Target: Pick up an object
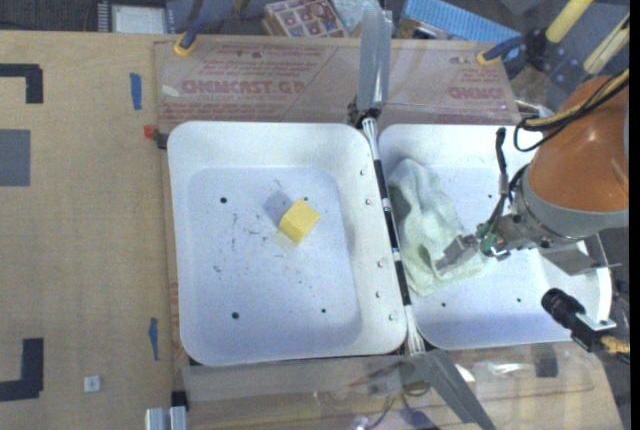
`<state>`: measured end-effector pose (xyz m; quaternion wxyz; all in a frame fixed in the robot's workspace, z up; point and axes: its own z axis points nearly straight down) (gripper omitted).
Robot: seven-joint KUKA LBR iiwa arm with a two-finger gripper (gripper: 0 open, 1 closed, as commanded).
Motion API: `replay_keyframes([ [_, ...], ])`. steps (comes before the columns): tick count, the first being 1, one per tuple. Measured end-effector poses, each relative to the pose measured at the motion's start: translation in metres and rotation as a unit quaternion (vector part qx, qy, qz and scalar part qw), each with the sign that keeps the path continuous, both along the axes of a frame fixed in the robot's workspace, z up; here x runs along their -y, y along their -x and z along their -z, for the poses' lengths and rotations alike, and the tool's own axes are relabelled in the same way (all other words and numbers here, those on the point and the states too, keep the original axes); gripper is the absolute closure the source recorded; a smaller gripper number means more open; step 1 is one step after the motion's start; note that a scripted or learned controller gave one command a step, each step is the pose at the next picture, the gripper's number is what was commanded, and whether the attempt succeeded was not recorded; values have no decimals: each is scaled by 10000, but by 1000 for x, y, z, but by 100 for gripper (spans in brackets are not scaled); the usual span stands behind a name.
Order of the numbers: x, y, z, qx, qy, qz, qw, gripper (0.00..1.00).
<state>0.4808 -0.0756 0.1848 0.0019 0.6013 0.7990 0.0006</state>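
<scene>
In the right bin (560, 323) a pale green cloth (420, 218) lies crumpled against the left wall, spreading from near the far left corner down toward the middle of that side. The gripper (462, 253) is low over the cloth's near right edge, its tips at or in the fabric; whether the pincer is wide, narrow or has a fold caught cannot be told from the camera view, since the tips blur into the cloth. The cloth looks light, soft and limp: it will drape and stretch instead of lifting as one piece, and a thin single layer could slip out of a pinch. The best hold, in my judgement, is on a bunched ridge where several folds stack up, toward the middle of the heap, not the flat trailing edge by the wall. In the left bin (200, 318) a small yellow block (298, 220) sits near the centre, well apart from every wall; it looks stiff and light, and would take a squeeze across two opposite flat faces.
</scene>
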Motion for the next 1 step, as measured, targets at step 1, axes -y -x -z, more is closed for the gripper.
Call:
replay_keyframes([
  [1,11,1,0,-17,-2,-2297,9733,0],
])
